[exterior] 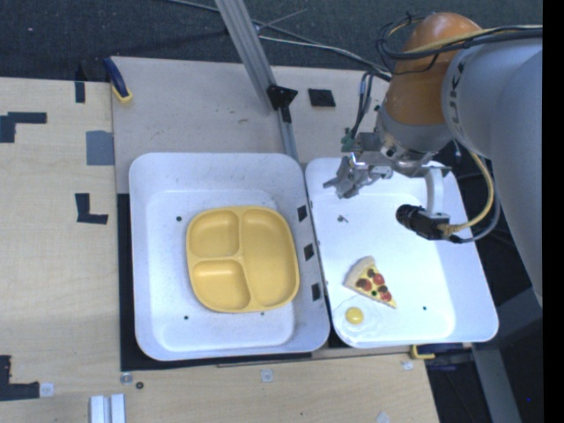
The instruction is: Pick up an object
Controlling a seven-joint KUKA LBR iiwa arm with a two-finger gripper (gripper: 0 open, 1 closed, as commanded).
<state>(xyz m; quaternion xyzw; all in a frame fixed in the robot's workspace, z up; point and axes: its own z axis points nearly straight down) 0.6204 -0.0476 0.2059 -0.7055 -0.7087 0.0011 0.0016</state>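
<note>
Pizza slice toy (370, 282), a small wedge of tan plastic with red dots, flat on the floor of the right-hand shallow white bin (441, 315), toward its near left part. Just beside it, nearer the bin's front corner, a small round yellow piece on a white base, much like a toy fried egg (354, 315); whether touching the wedge or just apart, hard to tell. Either of these 2 a fair candidate for the pick, both lying untouched.

Two-finger metal gripper (345, 185) up at the far left corner of the same bin, close above the floor, well apart from both toys. Nothing visible between its tips; how far apart the fingers stand, impossible to tell at this size and angle. Behind it, the grey arm with its orange band (423, 69), reaching in from the right, black cabling looped beside it.

In the left-hand white bin (150, 236), a yellow plastic plate with 3 compartments (241, 258), sitting flat in the middle.

By these signs, task barely begun: no object lifted, none grasped. Left to do, seemingly: travel toward the near end, descent over a chosen toy, closing, lifting.
</note>
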